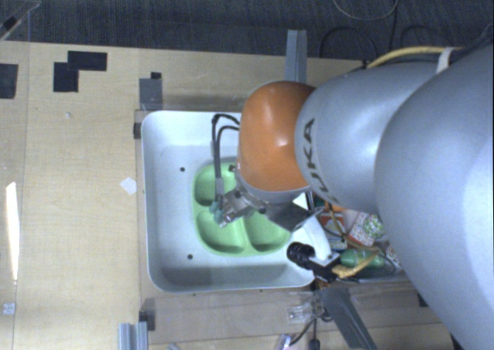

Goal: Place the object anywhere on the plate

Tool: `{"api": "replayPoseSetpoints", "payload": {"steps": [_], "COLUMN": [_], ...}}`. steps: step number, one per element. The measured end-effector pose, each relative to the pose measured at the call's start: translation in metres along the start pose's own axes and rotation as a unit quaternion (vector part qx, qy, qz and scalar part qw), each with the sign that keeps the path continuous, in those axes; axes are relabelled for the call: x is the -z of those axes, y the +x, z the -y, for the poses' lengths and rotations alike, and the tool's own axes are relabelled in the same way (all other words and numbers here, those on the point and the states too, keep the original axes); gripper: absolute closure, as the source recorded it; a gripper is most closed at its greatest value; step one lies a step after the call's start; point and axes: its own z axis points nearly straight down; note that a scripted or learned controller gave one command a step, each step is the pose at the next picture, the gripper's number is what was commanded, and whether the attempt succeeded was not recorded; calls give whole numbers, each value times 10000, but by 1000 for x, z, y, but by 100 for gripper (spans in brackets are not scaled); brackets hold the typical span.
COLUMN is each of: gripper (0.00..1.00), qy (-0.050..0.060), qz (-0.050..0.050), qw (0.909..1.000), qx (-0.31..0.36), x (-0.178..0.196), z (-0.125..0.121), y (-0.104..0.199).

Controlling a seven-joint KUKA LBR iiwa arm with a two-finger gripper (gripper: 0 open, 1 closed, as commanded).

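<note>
Plate (225,242) of pale green plastic, split into several compartments, lies flat in the left white bin (166,186), nearer that bin's right and near edges than its left one. The grey arm (432,186) reaches in from the right, and its orange band (270,140) covers the plate's far right part. Below the band the metal wrist end hangs low over the plate's middle, with thin dark cables looping up beside it. The jaws point down at the plate, but from this angle it cannot be told whether they are spread or pressed together, nor whether anything sits between them. No object can be made out on the plate's visible compartments. Just past the bin's near right corner, under the arm, a printed packet (363,226) and an orange-and-green thing (356,259) lie close together. The tabletop (69,209) to the left carries black tape patches (77,69) near its far edge.
</note>
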Motion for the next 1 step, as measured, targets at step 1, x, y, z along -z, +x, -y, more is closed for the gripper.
{"api": "replayPoseSetpoints", "payload": {"steps": [1], "gripper": [0], "qy": [-1], "qz": [0], "qw": [10000], "qx": [-1], "x": [0], "z": [0], "y": [0]}}
